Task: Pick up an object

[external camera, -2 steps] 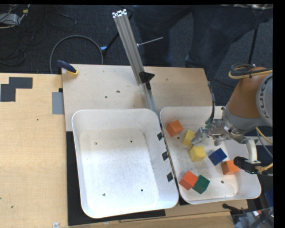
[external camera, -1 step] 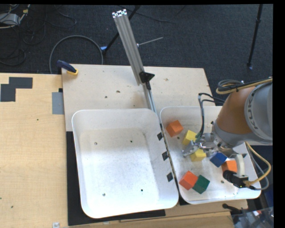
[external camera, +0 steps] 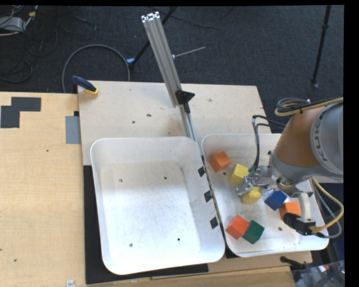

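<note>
Right bin (external camera: 224, 147): gripper (external camera: 249, 185) lowered between two yellow cubes
Upper yellow cube (external camera: 239, 173): touching gripper
Lower yellow cube (external camera: 252, 195): just below gripper
Claw state: cannot be told, nothing seen held
Nearby: blue cube (external camera: 275, 199), orange cube (external camera: 220, 161)

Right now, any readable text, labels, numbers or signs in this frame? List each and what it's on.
None readable.
The blocks in the right bin have plain faces, no print.
The aluminium post carries a black-and-white checker marker on its top end: a pattern, not text.
Black shapes on the wooden board at left are plain patches, no lettering.
</note>
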Controlling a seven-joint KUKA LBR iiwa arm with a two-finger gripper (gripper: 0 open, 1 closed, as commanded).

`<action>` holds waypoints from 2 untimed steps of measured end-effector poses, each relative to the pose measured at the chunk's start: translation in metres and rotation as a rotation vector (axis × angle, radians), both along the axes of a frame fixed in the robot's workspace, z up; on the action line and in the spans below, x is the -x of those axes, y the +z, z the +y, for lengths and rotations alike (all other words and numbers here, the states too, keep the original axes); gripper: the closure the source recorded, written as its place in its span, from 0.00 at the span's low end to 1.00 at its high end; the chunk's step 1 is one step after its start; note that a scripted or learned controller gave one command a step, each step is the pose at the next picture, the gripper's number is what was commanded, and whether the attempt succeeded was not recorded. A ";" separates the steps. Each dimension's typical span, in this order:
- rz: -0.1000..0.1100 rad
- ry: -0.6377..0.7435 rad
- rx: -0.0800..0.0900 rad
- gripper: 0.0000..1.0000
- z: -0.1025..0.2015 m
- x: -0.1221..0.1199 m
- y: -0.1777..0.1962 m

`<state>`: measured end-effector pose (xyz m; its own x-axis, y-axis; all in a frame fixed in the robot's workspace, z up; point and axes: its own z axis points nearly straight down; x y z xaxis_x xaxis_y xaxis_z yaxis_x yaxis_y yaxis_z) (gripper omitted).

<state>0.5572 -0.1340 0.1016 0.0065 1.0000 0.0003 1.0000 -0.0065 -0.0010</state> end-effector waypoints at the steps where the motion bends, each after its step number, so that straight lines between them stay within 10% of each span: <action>1: 0.003 0.009 0.000 1.00 0.062 -0.013 0.088; 2: 0.003 0.013 -0.004 1.00 0.135 0.002 0.104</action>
<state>0.5556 0.0005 0.2056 -0.0066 1.0000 0.0044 1.0000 0.0067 -0.0041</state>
